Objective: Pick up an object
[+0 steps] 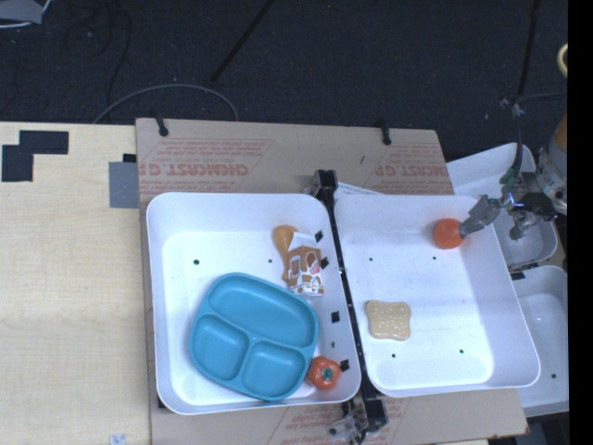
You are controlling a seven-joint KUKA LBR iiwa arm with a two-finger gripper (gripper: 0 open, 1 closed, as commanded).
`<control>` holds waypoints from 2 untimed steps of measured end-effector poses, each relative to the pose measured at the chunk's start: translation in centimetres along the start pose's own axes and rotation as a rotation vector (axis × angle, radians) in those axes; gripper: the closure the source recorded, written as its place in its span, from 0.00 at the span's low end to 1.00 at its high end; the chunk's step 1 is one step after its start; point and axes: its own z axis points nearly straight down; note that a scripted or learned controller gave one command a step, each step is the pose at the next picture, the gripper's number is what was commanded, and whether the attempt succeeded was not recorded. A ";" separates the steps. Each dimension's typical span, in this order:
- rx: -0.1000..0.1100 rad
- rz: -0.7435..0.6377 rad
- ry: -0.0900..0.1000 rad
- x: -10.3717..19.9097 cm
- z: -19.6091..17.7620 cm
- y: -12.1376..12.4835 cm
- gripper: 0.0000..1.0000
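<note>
Reaching in from three o'clock, the gripper (484, 213) hung with fingers spread at the right bin's (500, 290) upper corner, the orange ball (447, 234) lying just beside it toward eight o'clock, not yet pinched.

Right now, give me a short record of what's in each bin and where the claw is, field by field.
left bin: blue divided plate, small tomato by the plate's lower right corner, orange piece, patterned packet
right bin: orange ball near the upper right corner, tan waffle-like piece near the left side
claw: at the right bin's upper right edge, just right of the orange ball
claw holding: nothing seen between its fingers
arm: reaches in from the right
</note>
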 end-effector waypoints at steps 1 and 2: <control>-0.013 -0.003 -0.003 0.0 -0.8 0.2 0.00; -0.007 -0.003 -0.001 0.0 3.6 -0.1 0.00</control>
